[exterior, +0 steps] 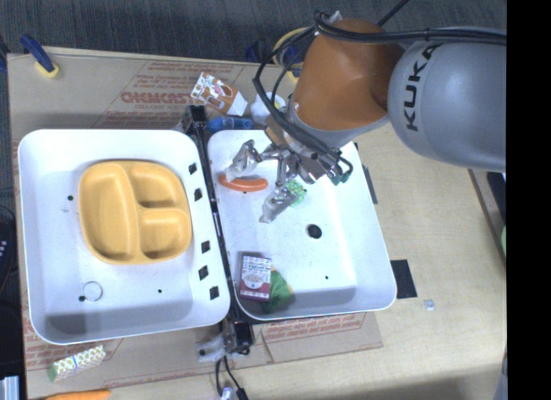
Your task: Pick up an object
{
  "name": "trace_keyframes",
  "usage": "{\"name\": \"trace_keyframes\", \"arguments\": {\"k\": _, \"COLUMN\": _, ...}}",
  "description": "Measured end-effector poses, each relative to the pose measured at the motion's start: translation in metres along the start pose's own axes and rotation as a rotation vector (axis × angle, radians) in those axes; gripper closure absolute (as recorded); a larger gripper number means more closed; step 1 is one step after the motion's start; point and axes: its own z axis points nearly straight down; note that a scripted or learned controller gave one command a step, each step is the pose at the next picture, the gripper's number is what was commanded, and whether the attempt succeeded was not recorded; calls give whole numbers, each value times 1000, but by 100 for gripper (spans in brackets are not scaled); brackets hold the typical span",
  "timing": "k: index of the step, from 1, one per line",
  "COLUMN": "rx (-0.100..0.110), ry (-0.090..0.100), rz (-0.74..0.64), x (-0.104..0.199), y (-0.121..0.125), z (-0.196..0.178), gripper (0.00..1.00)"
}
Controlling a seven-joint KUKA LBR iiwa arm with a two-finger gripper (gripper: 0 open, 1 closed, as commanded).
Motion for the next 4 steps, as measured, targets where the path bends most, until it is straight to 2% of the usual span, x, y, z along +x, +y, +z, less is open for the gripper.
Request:
{"name": "trace_keyframes", "arguments": {"k": 1, "rx": 0, "ry": -1, "rz": -128, "x": -46, "y": -32, "z": 0, "gripper": 0}}
{"name": "trace_keyframes", "arguments": {"k": 2, "rx": -3, "ry": 2, "rz": -386, "x": 7, "y": -41, "z": 78, "gripper": 0}}
{"name": "trace_keyframes", "arguments": {"k": 3, "rx": -2, "ry": 2, "rz": -329, "x": 62, "y": -19, "z": 100, "gripper": 0}}
{"name": "trace_keyframes", "arguments": {"k": 4, "rx": -2, "ry": 2, "rz": -170, "x": 96, "y": 2, "z": 100, "gripper": 0}}
